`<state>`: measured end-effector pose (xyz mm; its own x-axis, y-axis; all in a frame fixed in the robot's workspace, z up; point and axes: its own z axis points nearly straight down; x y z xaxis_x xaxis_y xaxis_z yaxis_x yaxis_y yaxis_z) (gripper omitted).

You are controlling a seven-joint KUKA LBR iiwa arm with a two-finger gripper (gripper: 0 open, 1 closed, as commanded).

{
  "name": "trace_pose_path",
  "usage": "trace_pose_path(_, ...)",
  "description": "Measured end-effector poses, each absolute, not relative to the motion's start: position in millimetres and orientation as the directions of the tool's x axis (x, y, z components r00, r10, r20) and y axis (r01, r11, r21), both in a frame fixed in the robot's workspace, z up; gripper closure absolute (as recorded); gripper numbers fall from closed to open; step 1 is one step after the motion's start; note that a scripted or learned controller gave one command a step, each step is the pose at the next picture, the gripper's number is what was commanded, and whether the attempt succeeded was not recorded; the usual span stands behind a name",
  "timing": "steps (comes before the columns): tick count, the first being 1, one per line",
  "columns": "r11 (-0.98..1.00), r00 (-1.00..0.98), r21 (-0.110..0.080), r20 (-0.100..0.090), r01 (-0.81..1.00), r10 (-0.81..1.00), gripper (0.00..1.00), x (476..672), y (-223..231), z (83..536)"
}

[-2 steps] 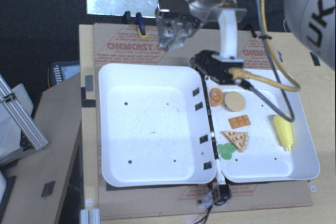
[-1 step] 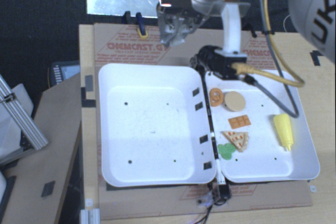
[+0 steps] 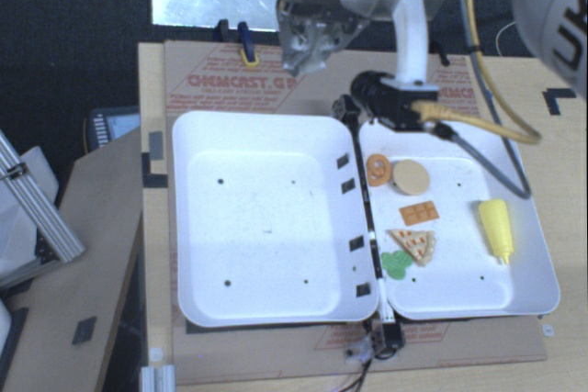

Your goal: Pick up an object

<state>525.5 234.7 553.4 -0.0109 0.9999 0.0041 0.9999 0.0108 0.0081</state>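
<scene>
Your gripper (image 3: 308,46) hangs at the top centre of the frame, above the far edge of the bins, fingers too blurred to tell, while the toy food, including the yellow bottle (image 3: 496,229), sits in the right bin (image 3: 528,289), the left bin (image 3: 266,216) beside it.

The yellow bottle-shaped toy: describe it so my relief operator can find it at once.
Start at the right white bin, the one holding the small toy foods. Along its right side, apart from the cluster by the centre divider, lies the yellow bottle-shaped plastic toy, on its side. It is the only all-yellow piece, longer than the flat orange and tan items.
</scene>
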Motion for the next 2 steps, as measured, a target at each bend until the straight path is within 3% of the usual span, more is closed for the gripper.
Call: trace_pose_path(2,0.015,-0.015,0.012,0.006,1.0,1.0,1.0,525.9,234.7,575.9)
